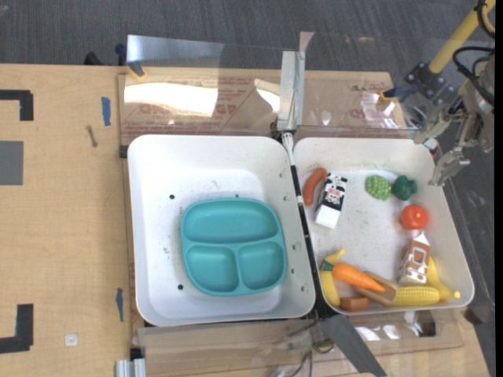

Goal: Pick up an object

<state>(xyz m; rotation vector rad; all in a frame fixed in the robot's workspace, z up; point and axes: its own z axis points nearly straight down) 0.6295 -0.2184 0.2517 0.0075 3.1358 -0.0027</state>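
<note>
Pincer (pixel 449 149) above right bin's (pixel 464 246) far corner, near broccoli (pixel 404 186).

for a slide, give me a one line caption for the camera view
Claw at the right bin's far corner, toy food inside; a teal divided plate sits in the left bin.

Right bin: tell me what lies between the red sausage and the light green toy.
In the camera view, a small white carton with black markings lies between the red sausage and the light green toy, close beside the sausage.
</note>
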